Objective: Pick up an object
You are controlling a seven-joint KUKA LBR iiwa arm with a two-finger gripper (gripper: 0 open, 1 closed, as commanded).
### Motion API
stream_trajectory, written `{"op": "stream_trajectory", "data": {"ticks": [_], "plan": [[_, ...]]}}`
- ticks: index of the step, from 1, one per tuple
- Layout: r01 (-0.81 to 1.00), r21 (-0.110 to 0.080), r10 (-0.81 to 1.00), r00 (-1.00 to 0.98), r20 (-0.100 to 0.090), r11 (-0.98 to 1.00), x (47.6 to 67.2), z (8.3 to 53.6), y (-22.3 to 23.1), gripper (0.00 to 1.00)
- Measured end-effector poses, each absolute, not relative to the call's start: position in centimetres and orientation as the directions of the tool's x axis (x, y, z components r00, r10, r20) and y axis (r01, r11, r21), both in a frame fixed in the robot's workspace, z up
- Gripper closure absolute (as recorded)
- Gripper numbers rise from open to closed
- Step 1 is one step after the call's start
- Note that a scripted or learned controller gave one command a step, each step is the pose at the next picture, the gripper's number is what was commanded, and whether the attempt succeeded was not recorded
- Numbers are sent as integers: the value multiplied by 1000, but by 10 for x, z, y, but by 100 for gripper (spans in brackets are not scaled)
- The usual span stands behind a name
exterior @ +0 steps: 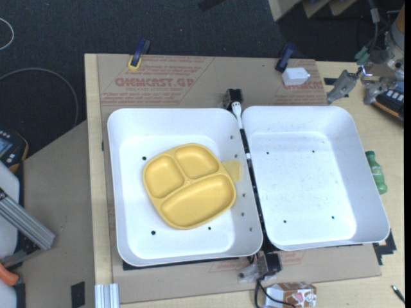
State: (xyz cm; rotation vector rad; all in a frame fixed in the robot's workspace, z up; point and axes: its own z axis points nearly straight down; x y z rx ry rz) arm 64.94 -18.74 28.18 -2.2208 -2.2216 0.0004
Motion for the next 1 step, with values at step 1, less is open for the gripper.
{"op": "stream_trajectory", "data": {"ticks": [1], "plan": [[1000, 12, 1000, -6, -2, 6, 604, 376, -137, 0]]}}
